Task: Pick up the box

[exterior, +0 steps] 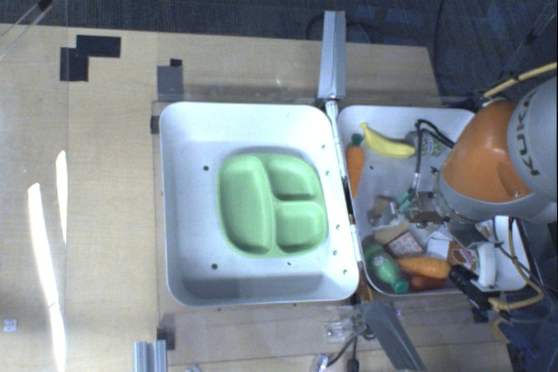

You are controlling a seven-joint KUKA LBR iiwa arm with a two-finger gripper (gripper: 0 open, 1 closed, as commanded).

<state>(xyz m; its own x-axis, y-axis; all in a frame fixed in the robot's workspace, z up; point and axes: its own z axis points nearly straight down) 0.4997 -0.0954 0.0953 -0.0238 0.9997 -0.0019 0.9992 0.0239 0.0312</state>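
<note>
The arm (497, 161) is down in the right bin (397, 119), so this looks like the reaching step, with the grasp itself not yet made. Its gripper (425, 203) hangs low over the clutter, and from here I cannot tell its state. The box (403, 243), a small brown-and-white carton, lies just near and a little left of it, among a carrot (425, 267) on its near side and a green piece (387, 267) by the bin's near-left corner; whether gripper and box touch I cannot make out. A banana (388, 144) and another carrot (355, 170) lie farther off. The left bin (187, 274) holds a green tray (272, 203). Next, I'd judge, it must shift nearer and leftward, settle squarely over the box, then close without catching the carrot.
</note>
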